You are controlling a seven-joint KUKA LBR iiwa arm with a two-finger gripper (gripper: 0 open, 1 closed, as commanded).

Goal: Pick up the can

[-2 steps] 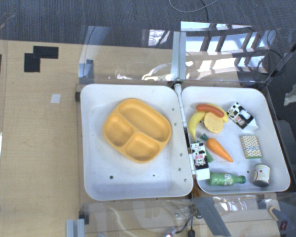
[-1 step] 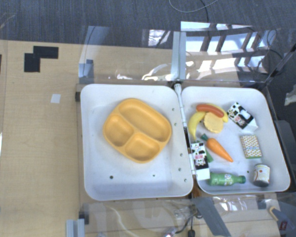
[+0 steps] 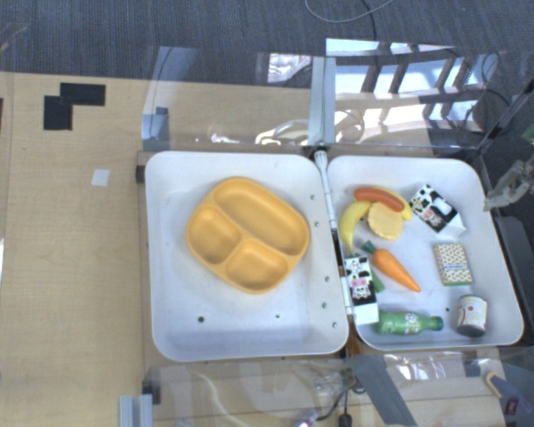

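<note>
The can [image 3: 472,315] is a small grey and white tin lying in the front right corner of the right bin [image 3: 481,178]. It rests close to the bin's front wall. A green bottle [image 3: 409,324] lies on its side just to the can's left, a small gap apart. A tan cracker box [image 3: 451,263] sits just behind the can.
The right bin also holds a carrot [image 3: 397,269], a banana [image 3: 351,223], a red sausage [image 3: 380,198], a yellow round piece [image 3: 384,223] and two cow-patterned cartons [image 3: 434,208] [image 3: 362,283]. A yellow divided plate [image 3: 247,234] lies in the left bin [image 3: 169,327].
</note>
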